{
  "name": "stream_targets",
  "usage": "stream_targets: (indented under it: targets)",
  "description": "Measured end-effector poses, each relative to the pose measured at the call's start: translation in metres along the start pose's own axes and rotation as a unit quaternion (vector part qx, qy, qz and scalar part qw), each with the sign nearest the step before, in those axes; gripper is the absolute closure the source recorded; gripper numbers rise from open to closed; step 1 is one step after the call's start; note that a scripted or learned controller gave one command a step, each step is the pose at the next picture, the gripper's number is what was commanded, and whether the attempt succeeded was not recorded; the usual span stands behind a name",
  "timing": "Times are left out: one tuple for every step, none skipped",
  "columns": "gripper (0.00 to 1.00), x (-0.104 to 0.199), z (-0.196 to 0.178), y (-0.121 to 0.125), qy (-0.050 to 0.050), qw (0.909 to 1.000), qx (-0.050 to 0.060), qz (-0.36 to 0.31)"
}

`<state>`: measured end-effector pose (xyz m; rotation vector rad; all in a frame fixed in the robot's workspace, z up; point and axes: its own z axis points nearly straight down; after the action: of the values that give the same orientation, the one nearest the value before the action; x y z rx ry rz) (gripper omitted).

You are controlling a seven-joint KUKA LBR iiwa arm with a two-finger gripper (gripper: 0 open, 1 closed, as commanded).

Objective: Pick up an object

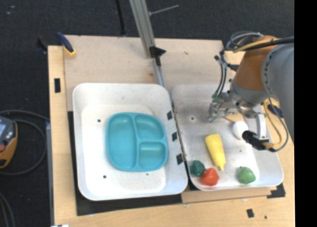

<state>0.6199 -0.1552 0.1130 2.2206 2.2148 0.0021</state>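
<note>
Yellow banana-like piece (215,151) lies in the right bin (190,102), near a red piece (210,177) and a green ball (246,174). Gripper (216,111) above, jaws state unclear.

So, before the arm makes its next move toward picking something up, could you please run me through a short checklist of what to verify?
1. Objects to pick lie in the right bin: ok; yellow piece, red piece, dark green piece, bright green piece and a white piece.
2. gripper is over the right bin: ok.
3. Gripper is lined up above an object: not ok; bare bin floor lies under it, up-left of the yellow piece.
4. Nothing is already held: cannot tell.
5. Teal tray sits in the left bin, apart from the pick area: ok.
</note>
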Motion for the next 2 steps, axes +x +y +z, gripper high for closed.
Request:
stream_targets:
  targets:
    - [1.00, -0.006, -0.064, -0.001, 0.000, 1.0000, -0.001, 0.001]
    - [1.00, -0.011, -0.127, -0.006, 0.000, 1.0000, -0.002, 0.002]
